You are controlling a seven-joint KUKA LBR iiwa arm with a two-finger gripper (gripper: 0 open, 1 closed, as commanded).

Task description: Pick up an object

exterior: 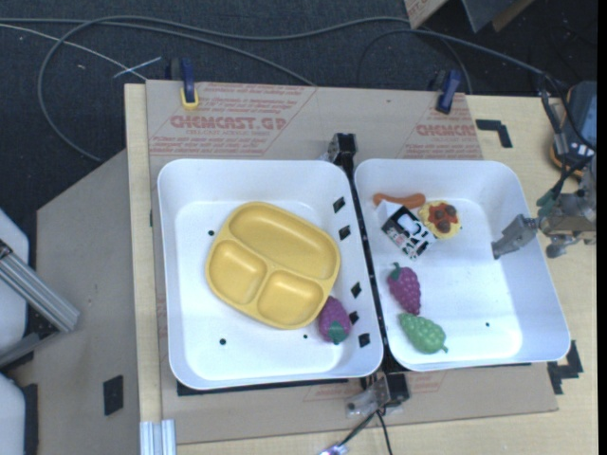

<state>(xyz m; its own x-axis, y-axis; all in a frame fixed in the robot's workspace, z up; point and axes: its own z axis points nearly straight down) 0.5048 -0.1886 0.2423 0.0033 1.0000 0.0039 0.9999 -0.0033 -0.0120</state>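
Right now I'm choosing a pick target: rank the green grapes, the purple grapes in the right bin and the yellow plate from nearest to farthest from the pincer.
1. Purple grapes, right bin, left side. Green grapes, right bin, front: too close to call from the pincer.
2. Yellow plate, left bin: clearly farthest.

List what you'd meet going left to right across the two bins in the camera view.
Yellow divided plate → purple toy fruit beside the plate → purple grape bunch → yellow and red toy food → hand. The black and white box, orange toy and green grape bunch overlap these in position, so I left them out.
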